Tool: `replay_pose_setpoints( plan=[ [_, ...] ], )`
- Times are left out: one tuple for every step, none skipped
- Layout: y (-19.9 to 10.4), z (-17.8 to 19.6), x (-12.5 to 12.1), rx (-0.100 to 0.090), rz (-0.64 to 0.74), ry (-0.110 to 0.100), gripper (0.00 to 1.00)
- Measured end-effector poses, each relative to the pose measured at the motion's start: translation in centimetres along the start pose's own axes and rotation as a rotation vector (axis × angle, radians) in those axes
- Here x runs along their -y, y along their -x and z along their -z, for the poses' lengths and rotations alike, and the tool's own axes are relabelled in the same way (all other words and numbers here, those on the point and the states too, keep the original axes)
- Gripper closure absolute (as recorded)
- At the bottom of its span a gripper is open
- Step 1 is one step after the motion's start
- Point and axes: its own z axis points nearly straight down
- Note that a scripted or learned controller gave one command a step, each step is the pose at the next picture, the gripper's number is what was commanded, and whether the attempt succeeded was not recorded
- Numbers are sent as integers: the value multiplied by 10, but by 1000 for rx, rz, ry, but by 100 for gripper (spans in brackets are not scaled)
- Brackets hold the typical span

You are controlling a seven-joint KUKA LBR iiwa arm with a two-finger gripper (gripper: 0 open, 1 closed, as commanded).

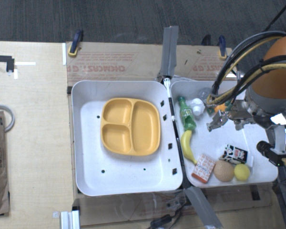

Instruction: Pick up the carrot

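Note:
A small orange piece, the carrot [220, 108], shows in the upper part of the right bin [257, 142]. The arm's metal wrist parts hide most of it. My gripper [217, 121] sits low in that bin, right beside and just below the orange piece. Whether the carrot touches the gripper is hidden. The grey arm with its orange band comes in from the right, above the bin's far right corner.
The right bin also holds a green bottle [186, 113], a white round object [198, 107], a banana [187, 147], a red-and-white carton [203, 168], a brown ball [224, 171], a lemon [242, 172] and a black-and-white carton [235, 154]. A yellow divided plate [131, 126] lies in the left bin [86, 166].

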Motion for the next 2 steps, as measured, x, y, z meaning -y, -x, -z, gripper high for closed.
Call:
replay_pose_setpoints(
  plan=[
    [79,-53,-44,1,-193,2,0],
    [106,-68,-105,1,-353,3,0]
  ],
)
